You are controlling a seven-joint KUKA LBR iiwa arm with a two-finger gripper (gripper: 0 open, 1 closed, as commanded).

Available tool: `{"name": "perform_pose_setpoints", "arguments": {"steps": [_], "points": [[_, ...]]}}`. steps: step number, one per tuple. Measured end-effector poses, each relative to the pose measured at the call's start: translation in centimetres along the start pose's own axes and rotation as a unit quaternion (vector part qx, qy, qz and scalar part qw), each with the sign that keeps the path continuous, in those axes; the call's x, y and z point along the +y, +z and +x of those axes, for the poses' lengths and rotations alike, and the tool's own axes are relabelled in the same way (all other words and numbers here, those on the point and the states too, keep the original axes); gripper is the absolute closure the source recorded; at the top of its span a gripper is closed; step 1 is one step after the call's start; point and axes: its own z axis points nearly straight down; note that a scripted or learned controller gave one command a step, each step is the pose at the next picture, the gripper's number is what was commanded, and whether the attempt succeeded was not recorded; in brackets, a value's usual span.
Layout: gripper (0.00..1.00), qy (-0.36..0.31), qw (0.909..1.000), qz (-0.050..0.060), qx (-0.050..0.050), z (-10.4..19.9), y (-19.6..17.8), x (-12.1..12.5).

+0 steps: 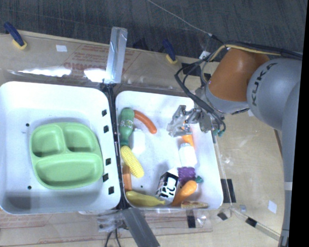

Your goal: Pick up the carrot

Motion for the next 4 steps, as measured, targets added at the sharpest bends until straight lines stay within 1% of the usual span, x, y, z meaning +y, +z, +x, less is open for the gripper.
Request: {"name": "perform_pose_setpoints", "arguments": {"steps": [1,2,3,4], "points": [[0.0,0.0,1.0,0.0,0.0,0.0,0.0,0.0],[0.0,0.016,0.9998,-0.002,0.007,-1.3,3.6,-0.6],[1.0,0.014,0.9999,-0.001,0.002,-1.5,2.3,-0.6],[1.0,0.03,0.9995,-0.003,0.008,8.3,3.4,1.0]]}}
